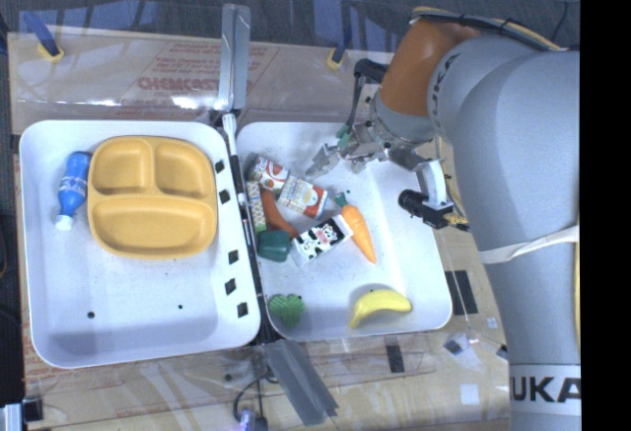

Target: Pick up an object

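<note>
Over right bin (419,306): claw (330,158) above cartons (286,187).

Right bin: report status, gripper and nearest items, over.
Gripper low over right bin, upper part; nothing seen held. Carton pile just beside it. Carrot, banana nearer camera, apart from it.
</note>
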Robot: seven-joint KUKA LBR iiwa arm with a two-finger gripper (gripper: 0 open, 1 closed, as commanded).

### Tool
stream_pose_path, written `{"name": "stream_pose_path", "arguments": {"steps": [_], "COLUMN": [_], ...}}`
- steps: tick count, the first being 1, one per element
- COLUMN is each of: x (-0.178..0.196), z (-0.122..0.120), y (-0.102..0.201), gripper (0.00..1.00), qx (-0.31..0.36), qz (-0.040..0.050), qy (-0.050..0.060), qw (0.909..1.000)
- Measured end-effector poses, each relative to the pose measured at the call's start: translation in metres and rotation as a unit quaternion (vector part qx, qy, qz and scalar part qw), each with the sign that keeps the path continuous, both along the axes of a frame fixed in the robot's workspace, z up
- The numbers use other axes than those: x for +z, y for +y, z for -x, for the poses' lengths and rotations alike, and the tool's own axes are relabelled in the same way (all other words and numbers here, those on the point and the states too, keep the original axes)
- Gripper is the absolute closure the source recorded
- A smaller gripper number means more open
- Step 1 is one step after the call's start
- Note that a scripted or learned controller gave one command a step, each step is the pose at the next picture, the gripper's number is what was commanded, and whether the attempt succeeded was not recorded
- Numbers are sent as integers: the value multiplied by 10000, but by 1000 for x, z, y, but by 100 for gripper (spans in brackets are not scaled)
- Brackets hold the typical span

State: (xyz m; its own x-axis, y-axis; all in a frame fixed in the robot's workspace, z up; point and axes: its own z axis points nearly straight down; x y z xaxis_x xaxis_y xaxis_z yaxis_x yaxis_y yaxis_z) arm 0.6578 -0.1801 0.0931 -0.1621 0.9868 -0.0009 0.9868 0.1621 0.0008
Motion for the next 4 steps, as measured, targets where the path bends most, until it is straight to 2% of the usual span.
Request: {"name": "stream_pose_path", "arguments": {"steps": [1, 2, 3, 4], "x": [86, 5, 26, 5], "z": [0, 39, 12, 59], "y": [29, -4, 3, -31], "gripper": [0, 0, 0, 0], "qx": [-348, 134, 687, 792], "qz": [-3, 3, 0, 2], "qy": [5, -27, 3, -27], "qw": [9994, 9999, 9976, 9969]}}
